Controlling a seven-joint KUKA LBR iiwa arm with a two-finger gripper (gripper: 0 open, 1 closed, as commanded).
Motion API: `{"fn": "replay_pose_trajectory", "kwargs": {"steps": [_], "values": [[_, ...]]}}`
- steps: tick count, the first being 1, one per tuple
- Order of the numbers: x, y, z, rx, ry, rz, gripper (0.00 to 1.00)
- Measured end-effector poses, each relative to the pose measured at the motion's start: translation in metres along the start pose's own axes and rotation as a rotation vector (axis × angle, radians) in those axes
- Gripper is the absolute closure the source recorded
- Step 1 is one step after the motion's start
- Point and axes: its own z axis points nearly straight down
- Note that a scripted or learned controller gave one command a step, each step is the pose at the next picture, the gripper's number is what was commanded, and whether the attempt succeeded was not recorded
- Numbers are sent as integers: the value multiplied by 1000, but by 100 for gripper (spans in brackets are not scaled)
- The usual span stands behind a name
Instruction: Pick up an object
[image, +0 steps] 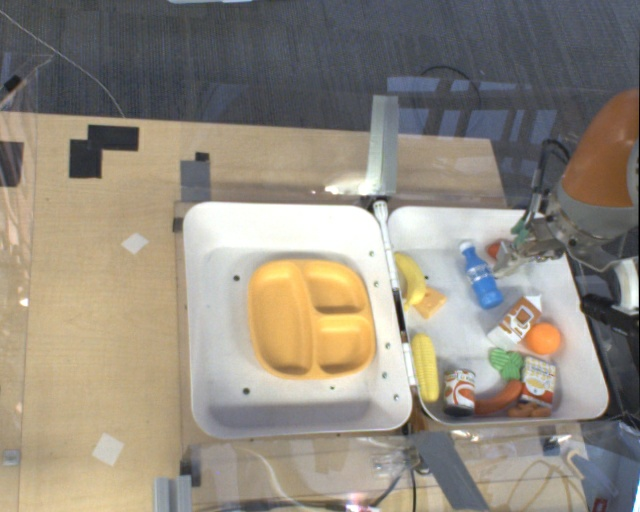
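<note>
My tool (522, 250) hangs over the far right corner of the right bin (590, 395), below my grey wrist and the orange band (605, 150), which the picture's right side cuts off. The tool is a small pale tangle against the white bin, and I cannot tell how it is set or whether anything sits in it. Just at its tip lies something red (494, 250), mostly covered by the tool, so I cannot say what it is or whether the tool touches it. Right beside that, toward the bin's middle, lies a blue bottle (482, 277) with a white cap, slanted. Nearer the front are a brown and white carton (517, 320) and an orange ball (543, 340), touching or nearly so. Below them a green toy (505, 362), a small printed box (538, 380), a can (459, 390) and a dark sausage-like piece (497, 402) crowd the front wall, overlapping so that their edges are hard to part. Along the bin's left wall lie a banana (409, 275), an orange wedge (430, 302) just beside it, and a corn cob (425, 365) farther forward. The left bin (215, 400) holds a yellow divided tray (308, 318). Both bins rest on the wooden worktop (90, 330), with black tape marks (100, 148) at its far left.
</note>
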Motion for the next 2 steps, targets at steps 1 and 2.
{"fn": "replay_pose_trajectory", "kwargs": {"steps": [1,2], "values": [[2,2,-3,-5,-1,-5,0],[-37,3,47,-3,1,263,0]]}}
